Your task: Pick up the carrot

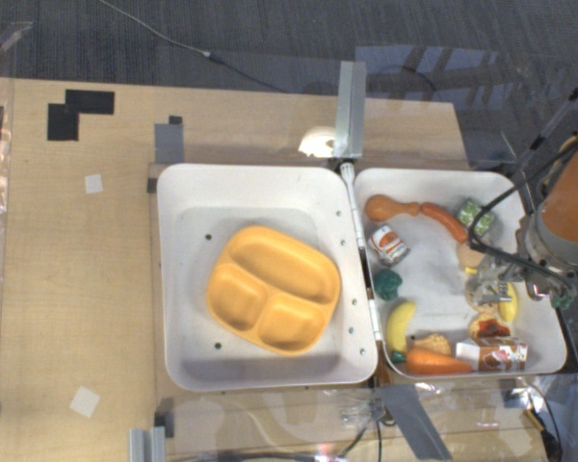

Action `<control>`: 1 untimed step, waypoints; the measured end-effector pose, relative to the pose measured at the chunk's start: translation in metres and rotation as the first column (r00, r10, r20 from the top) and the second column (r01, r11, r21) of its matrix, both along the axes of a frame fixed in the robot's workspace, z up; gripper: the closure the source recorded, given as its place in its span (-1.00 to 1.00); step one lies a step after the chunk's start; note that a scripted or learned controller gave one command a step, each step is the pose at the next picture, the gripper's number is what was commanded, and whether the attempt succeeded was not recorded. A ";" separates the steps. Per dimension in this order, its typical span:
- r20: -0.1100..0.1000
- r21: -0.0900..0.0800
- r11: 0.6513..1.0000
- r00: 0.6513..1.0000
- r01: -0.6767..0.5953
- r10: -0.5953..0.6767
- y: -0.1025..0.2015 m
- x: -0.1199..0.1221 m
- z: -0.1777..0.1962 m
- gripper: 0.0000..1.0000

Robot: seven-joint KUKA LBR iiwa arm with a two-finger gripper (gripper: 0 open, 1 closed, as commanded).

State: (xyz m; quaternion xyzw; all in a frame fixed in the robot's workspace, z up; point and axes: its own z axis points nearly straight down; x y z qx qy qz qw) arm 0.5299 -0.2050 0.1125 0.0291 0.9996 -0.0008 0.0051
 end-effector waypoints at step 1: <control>-0.001 0.001 1.000 1.000 -0.006 0.006 0.017 -0.012 0.012 1.00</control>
